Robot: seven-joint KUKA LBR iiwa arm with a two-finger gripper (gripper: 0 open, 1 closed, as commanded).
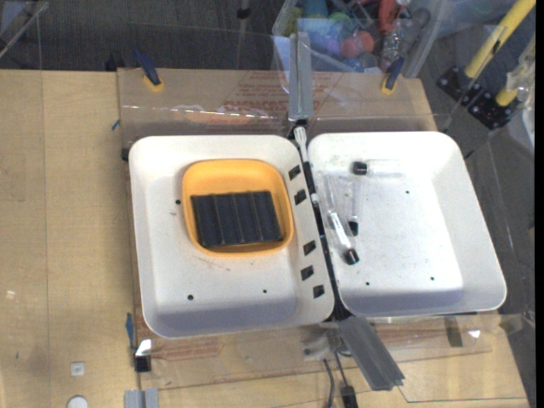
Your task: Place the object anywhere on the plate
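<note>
An orange square plate point(204, 179) lies in the left bin point(161, 270). A dark ribbed rectangular object point(235, 218) rests flat on the plate, covering most of its middle. In the right bin point(425, 245), near its left wall, lie a clear marker with a black tip point(342, 238) and a small black cap point(359, 168).
A metal divider point(299, 92) runs up from between the bins. A clear tub of colourful toys point(357, 15) stands at the back. Blue clamps point(150, 75) hold a clear sheet behind the bins. Wooden bench top surrounds both bins.
</note>
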